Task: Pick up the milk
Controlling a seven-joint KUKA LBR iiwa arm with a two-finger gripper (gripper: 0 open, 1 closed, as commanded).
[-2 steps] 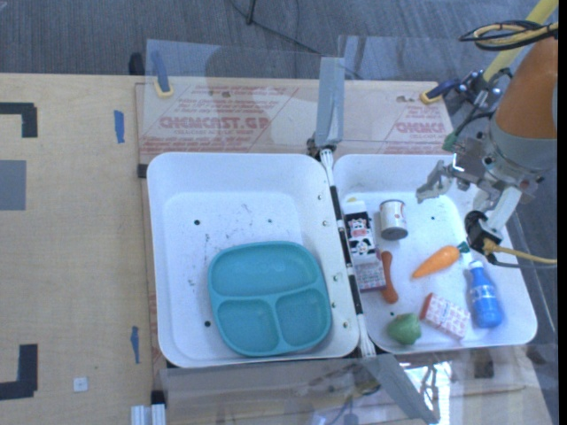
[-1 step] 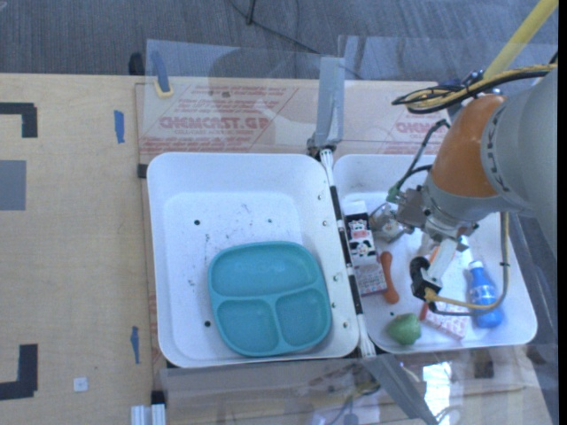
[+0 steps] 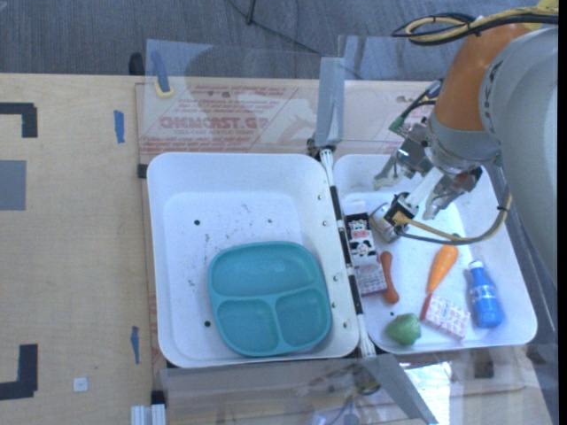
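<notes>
The milk (image 3: 358, 235) is a small white carton with black cow patches and a dark top. It lies in the right bin (image 3: 509, 237) against its left wall. My gripper (image 3: 414, 190) hangs over the back half of that bin, to the right of the milk and a little behind it. Its two pale fingers stand apart, open, with nothing between them, and the milk is not touched.
In the right bin lie a pink packet (image 3: 371, 280), a red sausage (image 3: 388, 278), an orange carrot (image 3: 441, 267), a blue bottle (image 3: 484, 295), a pink wafer pack (image 3: 446, 318) and a green fruit (image 3: 404, 328). The left bin (image 3: 177, 193) holds a teal divided tray (image 3: 268, 297).
</notes>
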